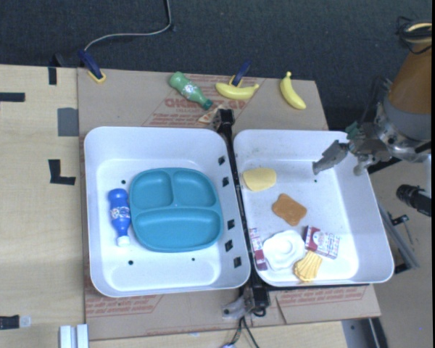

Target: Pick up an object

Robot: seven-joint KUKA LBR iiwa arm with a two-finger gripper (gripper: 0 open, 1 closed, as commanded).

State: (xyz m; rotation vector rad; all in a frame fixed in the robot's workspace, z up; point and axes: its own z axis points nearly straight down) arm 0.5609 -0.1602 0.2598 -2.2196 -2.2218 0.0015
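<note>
We hover our end effector [338,156], fingers apart and empty, at the right bin's [362,216] upper edge; next we must descend onto the yellow piece [259,179].

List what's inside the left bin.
The left bin holds a blue divided tray and a blue bottle lying beside it. Anything beneath the tray is covered.

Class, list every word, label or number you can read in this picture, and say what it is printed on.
None can be read.
Red print on cardboard behind the bins: blurred.
Blue bottle label: too small.
Red-and-white carton: print too small.
Green bottle label: too small.
</note>
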